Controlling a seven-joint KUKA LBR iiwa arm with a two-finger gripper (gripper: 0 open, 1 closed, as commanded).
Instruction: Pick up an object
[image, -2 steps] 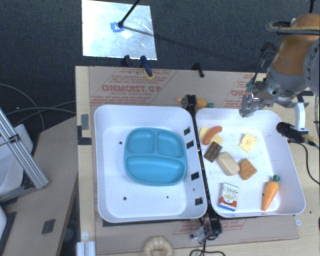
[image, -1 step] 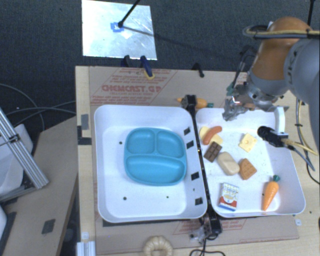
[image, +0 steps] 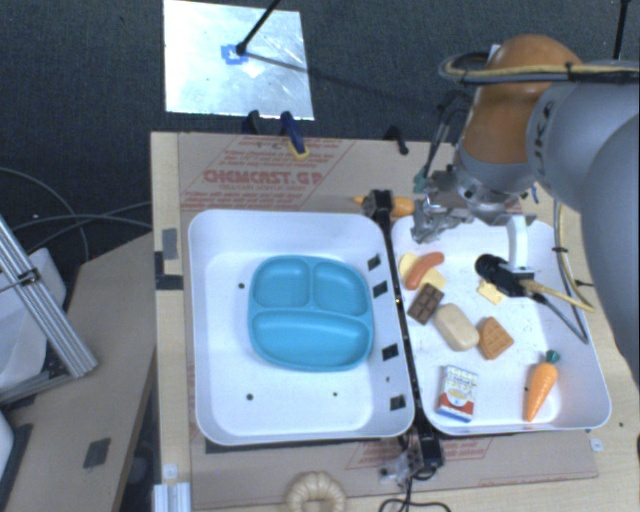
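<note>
"What's that blue tray (image: 308, 312) made of?"

"Smooth plastic, faintly glossy. The white bin (image: 218, 330) under it looks the same, with a duller sheen."

"And beneath the bin?"

"Matt brown cardboard (image: 262, 170), printed in red. Beyond that lies a shiny foil-like sheet (image: 236, 60)."

"The claw (image: 428, 222)?"

"Bare metal, dull grey. The carrot (image: 540, 387) right of the tray looks like smooth plastic."

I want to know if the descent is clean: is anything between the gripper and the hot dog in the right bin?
Nothing visible. The gripper hangs over the far left part of the right bin, and the hot dog lies just nearer the camera, uncovered. The chocolate bar sits beside it, not over it.
</note>
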